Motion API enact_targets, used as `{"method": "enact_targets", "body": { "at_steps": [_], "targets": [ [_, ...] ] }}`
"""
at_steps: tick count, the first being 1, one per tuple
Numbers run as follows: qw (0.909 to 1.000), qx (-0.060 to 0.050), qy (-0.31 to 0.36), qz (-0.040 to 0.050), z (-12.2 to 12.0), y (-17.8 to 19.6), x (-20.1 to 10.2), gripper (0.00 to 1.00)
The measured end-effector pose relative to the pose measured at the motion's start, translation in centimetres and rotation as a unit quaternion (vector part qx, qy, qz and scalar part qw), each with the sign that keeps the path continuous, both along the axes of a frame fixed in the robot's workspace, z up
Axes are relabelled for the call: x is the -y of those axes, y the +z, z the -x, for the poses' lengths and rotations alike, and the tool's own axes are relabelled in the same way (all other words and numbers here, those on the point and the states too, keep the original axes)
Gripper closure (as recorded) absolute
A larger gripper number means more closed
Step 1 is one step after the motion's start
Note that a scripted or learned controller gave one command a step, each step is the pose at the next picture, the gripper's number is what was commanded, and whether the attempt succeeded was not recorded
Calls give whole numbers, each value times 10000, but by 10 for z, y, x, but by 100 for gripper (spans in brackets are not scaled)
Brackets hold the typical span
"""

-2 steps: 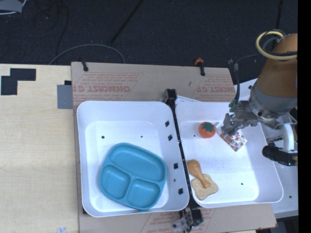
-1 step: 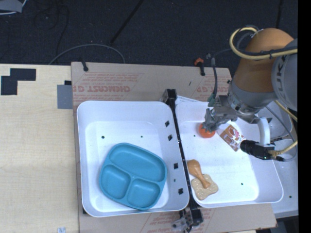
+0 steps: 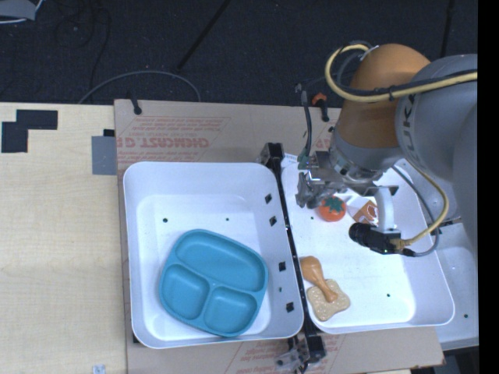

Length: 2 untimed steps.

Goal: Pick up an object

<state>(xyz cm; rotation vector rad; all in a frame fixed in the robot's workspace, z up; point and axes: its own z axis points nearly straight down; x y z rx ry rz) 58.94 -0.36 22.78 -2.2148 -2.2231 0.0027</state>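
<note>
Pale wood desk (image 3: 54, 232), dark floor behind; drumstick (image 3: 314, 271) lies diagonally, bone toward near-right. End effector (image 3: 312, 195) state unclear.

Arm (image 3: 405, 107) low, end effector (image 3: 312, 193) down

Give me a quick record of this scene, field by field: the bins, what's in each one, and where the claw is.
left bin: holds a blue divided plate
right bin: holds an orange-red tomato-like toy, a toy drumstick and a tan bread-like toy
claw: low over the right bin's far left part, just beside the tomato-like toy
drumstick and bread toy: touching, near the right bin's front left corner
</note>
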Motion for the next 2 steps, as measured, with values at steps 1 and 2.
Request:
{"method": "enact_targets", "body": {
  "at_steps": [1, 2],
  "targets": [
    [10000, 0, 3, 2, -4, -10, -53, 100],
    [10000, 11, 6, 0, -22, 1, -106, 100]
  ]
}}
